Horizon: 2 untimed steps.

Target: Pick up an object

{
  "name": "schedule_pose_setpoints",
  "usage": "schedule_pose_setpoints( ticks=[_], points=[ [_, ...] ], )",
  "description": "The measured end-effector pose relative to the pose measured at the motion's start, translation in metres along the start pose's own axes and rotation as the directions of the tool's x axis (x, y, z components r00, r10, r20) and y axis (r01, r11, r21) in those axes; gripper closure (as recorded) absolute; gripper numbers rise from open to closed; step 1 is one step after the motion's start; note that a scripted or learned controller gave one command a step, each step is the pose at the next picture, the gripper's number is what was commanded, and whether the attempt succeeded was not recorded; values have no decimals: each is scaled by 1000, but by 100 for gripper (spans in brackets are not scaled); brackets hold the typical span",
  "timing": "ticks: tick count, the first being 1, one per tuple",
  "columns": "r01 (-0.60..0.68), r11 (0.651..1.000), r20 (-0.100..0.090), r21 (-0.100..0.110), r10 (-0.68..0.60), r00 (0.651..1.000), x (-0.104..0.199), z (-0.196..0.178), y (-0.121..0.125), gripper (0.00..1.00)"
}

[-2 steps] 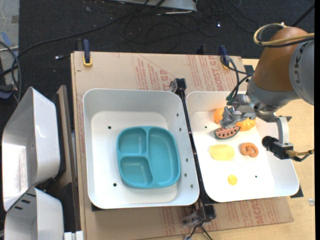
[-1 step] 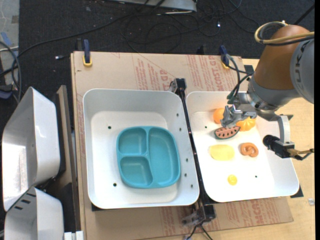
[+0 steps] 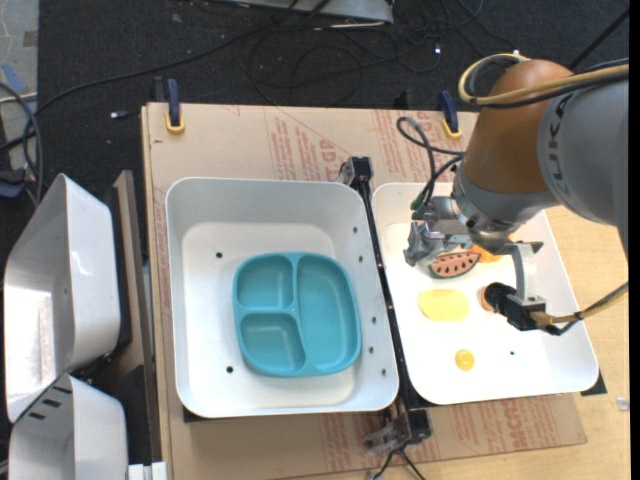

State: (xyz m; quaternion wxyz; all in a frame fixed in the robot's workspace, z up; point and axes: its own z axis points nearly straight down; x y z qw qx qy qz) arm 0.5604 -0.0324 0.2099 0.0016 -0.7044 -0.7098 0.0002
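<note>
Watch the gripper (image 3: 432, 250), grip state I cannot tell: at its 3 o'clock the watermelon slice (image 3: 453, 264) crowds the yellow piece (image 3: 444, 305), risking a nudge instead of a clean pick.

left bin (image 3: 190, 218): left of the fingers, beside the right bin
divided tray (image 3: 296, 314): in the left bin, well left of the fingers
right bin (image 3: 560, 363): under the gripper (image 3: 432, 248)
slice-shaped piece (image 3: 452, 264): in the right bin, just right of the fingers, touching or nearly so
flat oval piece (image 3: 444, 305): right bin, just in front of the fingers
small round piece (image 3: 464, 359): right bin, farther in front of the fingers
arm (image 3: 530, 148): over the right bin, behind and right of the fingers
</note>
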Motion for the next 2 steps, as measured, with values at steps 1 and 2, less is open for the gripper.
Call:
schedule_pose_setpoints(
  ticks=[1, 2],
  points=[
    [0, 1000, 0, -2, 0, 1000, 43, -12, -10, 100],
    [0, 1000, 1, 1, 0, 1000, 97, -7, -27, 100]
  ],
)
